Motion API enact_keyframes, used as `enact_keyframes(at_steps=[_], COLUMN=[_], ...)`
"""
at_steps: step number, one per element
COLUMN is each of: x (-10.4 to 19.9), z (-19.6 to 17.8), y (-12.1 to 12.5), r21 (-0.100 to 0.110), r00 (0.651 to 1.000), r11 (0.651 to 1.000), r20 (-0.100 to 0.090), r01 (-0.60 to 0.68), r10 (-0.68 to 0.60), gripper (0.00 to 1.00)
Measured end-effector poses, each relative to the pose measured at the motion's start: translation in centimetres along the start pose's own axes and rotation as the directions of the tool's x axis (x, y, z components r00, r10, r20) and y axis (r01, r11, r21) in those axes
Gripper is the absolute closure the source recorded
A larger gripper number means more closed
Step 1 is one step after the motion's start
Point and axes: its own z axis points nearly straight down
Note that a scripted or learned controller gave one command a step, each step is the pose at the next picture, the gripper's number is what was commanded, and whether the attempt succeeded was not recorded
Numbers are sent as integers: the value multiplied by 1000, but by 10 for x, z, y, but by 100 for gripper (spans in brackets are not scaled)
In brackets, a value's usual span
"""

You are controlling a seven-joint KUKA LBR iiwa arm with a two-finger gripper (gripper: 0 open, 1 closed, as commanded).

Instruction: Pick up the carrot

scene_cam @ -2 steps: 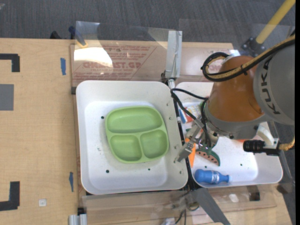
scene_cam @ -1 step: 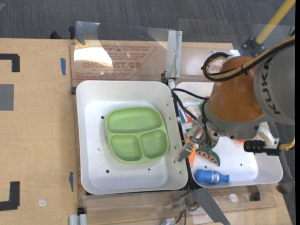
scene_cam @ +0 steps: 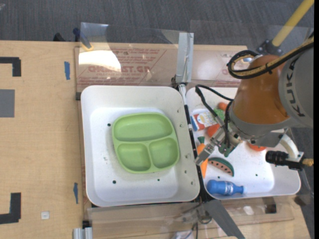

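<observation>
Fingers state unclear, low in right bin; arm hides most of carrot.

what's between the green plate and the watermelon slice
In the camera view, the bins' meeting rims and the gripper lie between the green plate and the watermelon slice.
</observation>
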Motion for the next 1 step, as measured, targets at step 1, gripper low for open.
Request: enact_keyframes(at_steps=[1], x=[-20], z=[0], y=[12], r21=[0], r00=[976], r11=[976], r20=[0], r01=[-216], r10=[216], gripper=[0])
